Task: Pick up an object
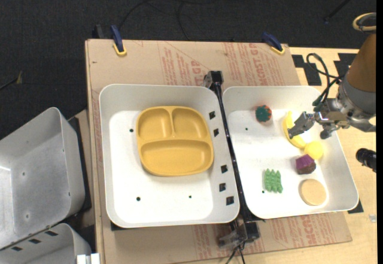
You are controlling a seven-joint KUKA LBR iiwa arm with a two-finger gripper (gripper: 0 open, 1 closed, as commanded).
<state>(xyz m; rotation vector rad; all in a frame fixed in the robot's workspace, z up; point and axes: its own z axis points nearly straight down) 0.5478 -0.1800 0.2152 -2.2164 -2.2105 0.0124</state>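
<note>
Over right bin (344, 200), gripper (311, 126) spread wide, pinching nothing, one tip touching yellow banana (293, 135). Could nudge it aside or catch yellow ball (313, 149) and purple block (305, 164) crowded just nearer. Tight against right wall; freer leftward toward green piece (273, 180).

Two bins sit side by side on the bench (155, 65): the left bin (119, 155) holds a divided tray (175, 140) near its middle, and the right bin (251, 149) holds the small things. In the right bin, a ball (263, 114) lies toward the back with a banana (293, 132) to its right, a lemon (313, 149) just in front of the banana, and a berry-like piece (305, 164) touching the lemon's front. A ridged block (273, 181) lies left of that piece, a flat disc (312, 191) nearest the front right corner, and the gripper (312, 126) hangs over the banana's right side.
</note>
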